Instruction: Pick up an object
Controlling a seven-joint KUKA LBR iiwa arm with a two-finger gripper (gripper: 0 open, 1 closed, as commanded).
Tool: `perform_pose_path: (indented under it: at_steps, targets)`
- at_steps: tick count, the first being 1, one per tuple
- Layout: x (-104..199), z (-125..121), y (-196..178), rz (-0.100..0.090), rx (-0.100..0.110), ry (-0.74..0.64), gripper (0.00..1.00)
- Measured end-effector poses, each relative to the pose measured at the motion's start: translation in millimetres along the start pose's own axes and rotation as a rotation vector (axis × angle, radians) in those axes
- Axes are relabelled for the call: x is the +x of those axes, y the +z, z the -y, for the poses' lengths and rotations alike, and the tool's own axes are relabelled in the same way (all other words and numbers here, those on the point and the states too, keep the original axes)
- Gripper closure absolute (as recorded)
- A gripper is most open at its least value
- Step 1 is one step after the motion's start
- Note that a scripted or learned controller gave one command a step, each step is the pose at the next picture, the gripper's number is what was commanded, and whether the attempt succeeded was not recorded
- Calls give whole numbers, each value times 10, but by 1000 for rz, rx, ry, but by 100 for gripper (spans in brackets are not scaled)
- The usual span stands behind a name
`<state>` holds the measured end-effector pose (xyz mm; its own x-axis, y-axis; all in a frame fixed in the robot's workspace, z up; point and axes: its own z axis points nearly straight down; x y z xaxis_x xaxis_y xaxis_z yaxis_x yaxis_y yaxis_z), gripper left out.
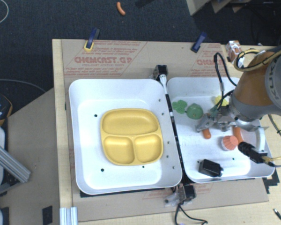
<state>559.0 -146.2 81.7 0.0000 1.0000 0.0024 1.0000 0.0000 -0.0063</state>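
In the right bin (187, 170) lie two green pieces (180, 107) (195, 111), a small orange stub (206, 134), a salmon round piece (229, 143), a black block (210, 168) and a bit of yellow (218, 100). My gripper (210, 123) is low in the middle of this bin. It sits just above the orange stub and right of the green pieces. The grey arm with its orange band (253, 86) covers the bin's right part.
The left bin (84, 139) holds a yellow divided plate (131, 136). Black cables (218, 69) loop over the right bin's far edge. Clamps (90, 40) (198, 42) sit on the board's back edge.
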Motion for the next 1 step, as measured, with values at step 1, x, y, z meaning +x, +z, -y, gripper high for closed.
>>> perform_pose_path:
  at_steps: [1]
  targets:
    - [-8, -13, -135, 2, -7, 1, 100]
